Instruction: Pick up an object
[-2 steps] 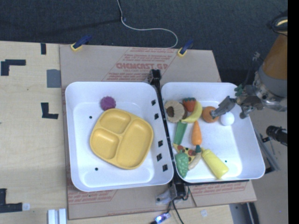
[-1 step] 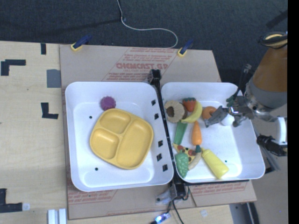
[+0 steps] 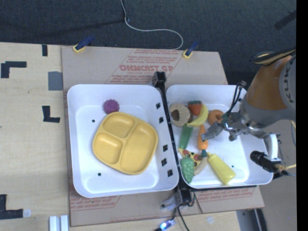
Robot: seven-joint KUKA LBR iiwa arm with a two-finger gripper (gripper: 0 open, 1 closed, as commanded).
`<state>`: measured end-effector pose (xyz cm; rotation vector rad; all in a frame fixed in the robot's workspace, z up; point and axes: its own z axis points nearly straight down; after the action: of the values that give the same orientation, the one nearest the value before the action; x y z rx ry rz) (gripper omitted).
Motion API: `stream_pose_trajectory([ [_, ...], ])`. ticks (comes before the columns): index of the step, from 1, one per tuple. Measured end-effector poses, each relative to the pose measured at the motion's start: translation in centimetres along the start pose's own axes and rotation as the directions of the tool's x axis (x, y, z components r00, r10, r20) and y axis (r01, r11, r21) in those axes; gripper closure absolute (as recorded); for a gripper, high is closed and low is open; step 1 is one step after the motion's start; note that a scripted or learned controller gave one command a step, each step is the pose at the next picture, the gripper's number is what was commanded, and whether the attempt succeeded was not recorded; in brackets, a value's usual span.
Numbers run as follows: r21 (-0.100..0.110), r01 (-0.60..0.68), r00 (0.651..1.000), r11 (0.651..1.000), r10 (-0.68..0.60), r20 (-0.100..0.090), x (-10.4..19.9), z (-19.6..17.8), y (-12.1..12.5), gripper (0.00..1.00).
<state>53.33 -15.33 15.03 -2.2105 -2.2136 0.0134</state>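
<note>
One orange plastic carrot (image 3: 203, 134) lies in the right white bin (image 3: 250, 177) under my gripper (image 3: 211, 131); I cannot tell its finger state, so I should centre over it before lifting.

A grey arm (image 3: 269, 97) with an orange band is reaching in from the right, its gripper (image 3: 213, 131) hanging low over the right bin's (image 3: 250, 177) middle, fingers parted.

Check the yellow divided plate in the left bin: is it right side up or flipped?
Right side up. The yellow plate shows its three recessed compartments facing the camera, lying flat in the left bin.
</note>
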Motion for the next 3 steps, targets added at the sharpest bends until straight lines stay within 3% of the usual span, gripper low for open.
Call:
stream_pose_trajectory([
  [1,-0.005,0.000,1.000,1.000,0.000,0.001,-0.30,6.71,-0.23,0.00],
  [2,-0.010,-0.001,1.000,1.000,0.001,0.002,-0.29,6.84,-0.24,0.00],
  [3,-0.006,0.000,1.000,1.000,0.000,0.003,-0.33,6.17,-0.29,1.00],
])
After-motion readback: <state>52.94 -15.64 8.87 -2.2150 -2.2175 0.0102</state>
